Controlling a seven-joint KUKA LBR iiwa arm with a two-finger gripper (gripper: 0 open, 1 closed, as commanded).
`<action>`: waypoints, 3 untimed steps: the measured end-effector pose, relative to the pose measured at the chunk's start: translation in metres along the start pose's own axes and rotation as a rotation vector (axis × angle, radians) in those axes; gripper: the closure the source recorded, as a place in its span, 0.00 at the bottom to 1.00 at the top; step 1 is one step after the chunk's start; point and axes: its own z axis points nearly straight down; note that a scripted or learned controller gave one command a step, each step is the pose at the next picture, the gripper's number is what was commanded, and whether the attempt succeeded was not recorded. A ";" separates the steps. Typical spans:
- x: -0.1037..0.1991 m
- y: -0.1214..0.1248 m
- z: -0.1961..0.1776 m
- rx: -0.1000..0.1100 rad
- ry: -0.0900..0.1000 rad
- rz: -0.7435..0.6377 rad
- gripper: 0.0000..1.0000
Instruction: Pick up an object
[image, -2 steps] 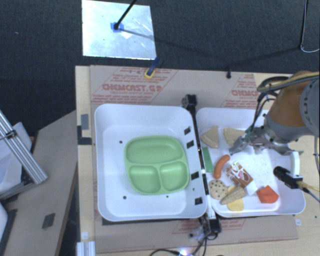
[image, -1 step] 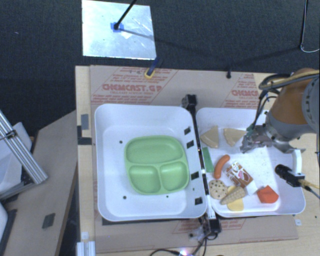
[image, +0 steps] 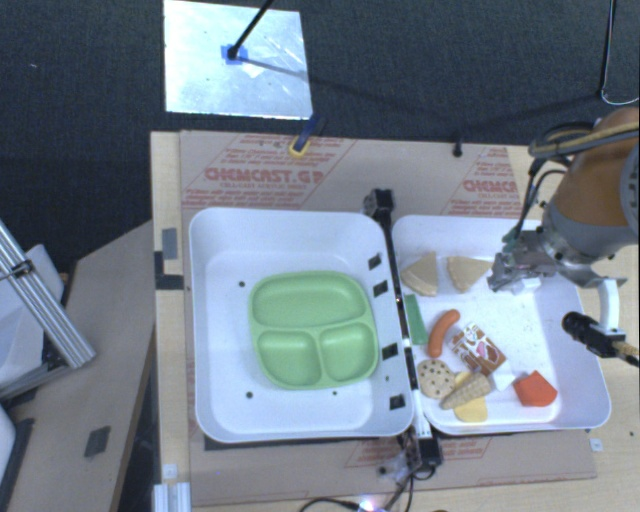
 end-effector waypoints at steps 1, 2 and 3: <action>0.000 0.002 -0.054 -0.001 -0.001 0.000 1.00; 0.059 0.008 -0.049 0.005 0.003 -0.006 1.00; 0.116 0.004 -0.042 0.006 0.003 -0.005 1.00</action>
